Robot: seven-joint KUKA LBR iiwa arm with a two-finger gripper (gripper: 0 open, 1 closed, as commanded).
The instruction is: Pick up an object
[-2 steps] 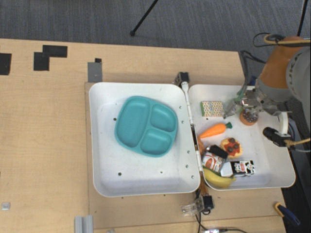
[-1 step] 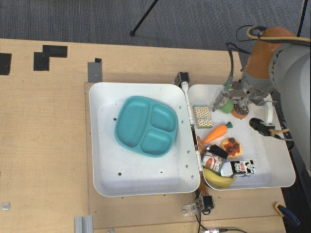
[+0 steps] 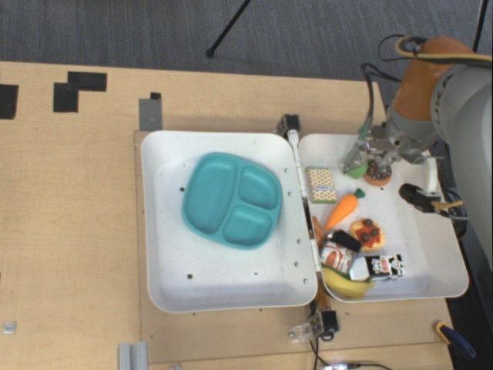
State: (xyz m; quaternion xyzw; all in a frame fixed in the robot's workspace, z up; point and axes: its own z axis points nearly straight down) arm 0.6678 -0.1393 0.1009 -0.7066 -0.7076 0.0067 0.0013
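- In the camera view, the step in hand is judged to be the approach before a grasp. The tool (image 3: 375, 163) is seen low over the far corner of the right bin (image 3: 433, 247), and nothing is shown to be held.
- Whether the tool is apart or together cannot be told from this slant.
- The likeliest things for the task lie right at the tool: a green piece (image 3: 355, 170) on its left and a round orange-brown piece (image 3: 378, 178) just beneath it. Whether either is touched cannot be told.
- The next move is judged to call for the tool to be centred over one of the two pieces, so that the other is not nudged, and then closed and lifted straight up, clear of the bin wall close by.
- Two white bins are counted on the counter (image 3: 69, 230). One teal divided plate (image 3: 231, 199) lies in the left bin (image 3: 171, 272).
- Besides the two pieces, six things are counted in the right bin, one of each: a patterned square (image 3: 320, 184), a carrot (image 3: 342, 210), a small topped round (image 3: 367, 233), a can (image 3: 341, 249), a black-and-white carton (image 3: 384, 266) and a banana (image 3: 344, 284).
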